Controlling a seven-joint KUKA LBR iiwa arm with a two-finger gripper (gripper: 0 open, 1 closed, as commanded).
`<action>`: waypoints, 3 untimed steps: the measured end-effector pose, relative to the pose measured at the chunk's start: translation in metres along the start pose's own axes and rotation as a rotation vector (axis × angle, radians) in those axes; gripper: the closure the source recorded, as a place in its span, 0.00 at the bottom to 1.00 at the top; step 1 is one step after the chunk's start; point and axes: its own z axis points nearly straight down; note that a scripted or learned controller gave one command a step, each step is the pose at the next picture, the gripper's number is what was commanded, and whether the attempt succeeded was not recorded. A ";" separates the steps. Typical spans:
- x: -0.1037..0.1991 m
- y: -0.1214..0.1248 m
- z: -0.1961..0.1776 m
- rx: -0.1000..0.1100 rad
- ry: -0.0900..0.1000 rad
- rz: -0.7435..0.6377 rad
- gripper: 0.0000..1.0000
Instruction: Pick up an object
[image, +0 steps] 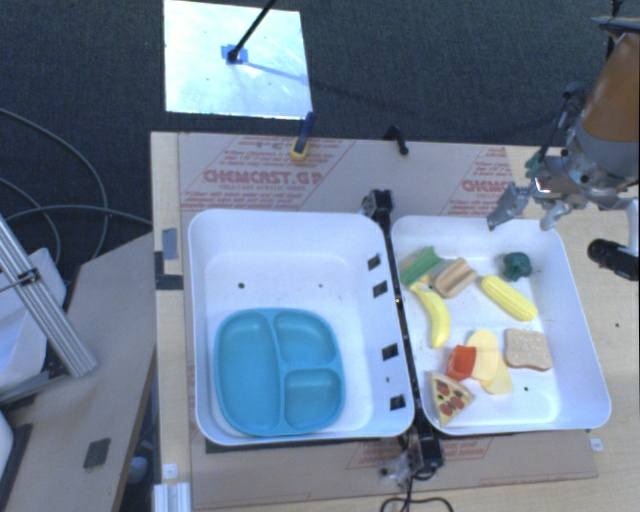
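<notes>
The right bin (575, 400) holds several toy foods: a green pod (420, 265), a hot dog bun (453, 277), a banana (435, 315), a corn cob (508, 297), a dark green broccoli piece (516, 265), a bread slice (527, 350), a red piece (461, 361), yellow slices (488, 362) and a pizza slice (451, 395). My gripper (523, 218) hangs above the far edge of the right bin, open, with nothing between its fingers. It is up and slightly right of the broccoli piece, apart from it.
In the left bin (290, 240) lies a blue divided plate (280, 372). Black clips (385, 290) run down the wall between the bins. Beyond the bins a yellow-and-blue tool (301, 140) rests on the cardboard, with a shiny sheet (238, 60) behind it.
</notes>
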 end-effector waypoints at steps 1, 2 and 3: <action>0.018 -0.036 0.163 0.007 0.003 0.001 0.00; 0.070 -0.112 0.165 -0.002 -0.006 0.005 0.00; 0.072 -0.157 0.165 0.003 0.001 0.004 0.00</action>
